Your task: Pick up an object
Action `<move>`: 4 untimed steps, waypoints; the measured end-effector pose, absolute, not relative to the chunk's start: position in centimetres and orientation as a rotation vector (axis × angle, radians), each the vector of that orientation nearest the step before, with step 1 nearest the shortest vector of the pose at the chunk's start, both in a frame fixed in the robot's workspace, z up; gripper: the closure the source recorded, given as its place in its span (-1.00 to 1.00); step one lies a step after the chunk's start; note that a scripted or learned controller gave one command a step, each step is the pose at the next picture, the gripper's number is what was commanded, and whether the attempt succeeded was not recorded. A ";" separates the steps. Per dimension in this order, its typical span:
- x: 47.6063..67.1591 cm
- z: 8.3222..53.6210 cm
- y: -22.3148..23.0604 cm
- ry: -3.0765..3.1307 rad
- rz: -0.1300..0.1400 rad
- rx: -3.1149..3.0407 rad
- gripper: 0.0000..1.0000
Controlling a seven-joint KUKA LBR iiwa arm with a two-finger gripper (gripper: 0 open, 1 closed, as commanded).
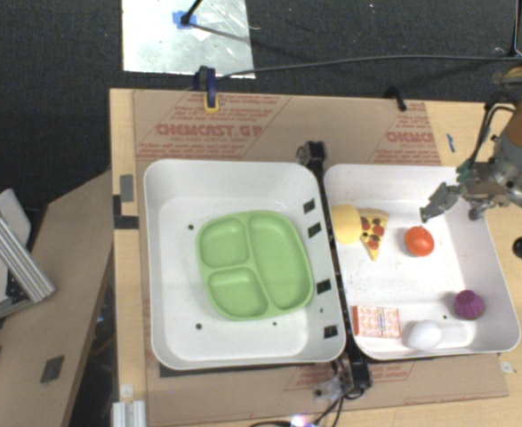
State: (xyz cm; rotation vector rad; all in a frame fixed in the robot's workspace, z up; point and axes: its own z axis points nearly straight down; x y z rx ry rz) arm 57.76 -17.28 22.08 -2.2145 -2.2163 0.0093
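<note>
The right bin (487,265) holds a red-orange ball (419,241), a pizza slice toy (373,232), a yellow round piece (344,221), a purple ball (469,304), a white egg-shaped piece (423,334) and a small red and white box (377,321). My gripper (461,199) hangs over the right bin's far right part, up and to the right of the red-orange ball. Nothing is visibly between its fingers.
The left bin (176,238) carries a green divided tray (253,264). A black divider (327,265) runs between the bins. Cables cross the dark floor behind the bench, and an aluminium frame (7,247) stands at the left edge.
</note>
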 end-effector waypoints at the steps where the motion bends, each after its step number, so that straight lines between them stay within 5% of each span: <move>1: 58.0 22.7 -17.2 -2.226 -0.001 -2.218 -1.00; 4: 57.6 8.3 -16.7 -2.222 0.001 -2.219 -1.00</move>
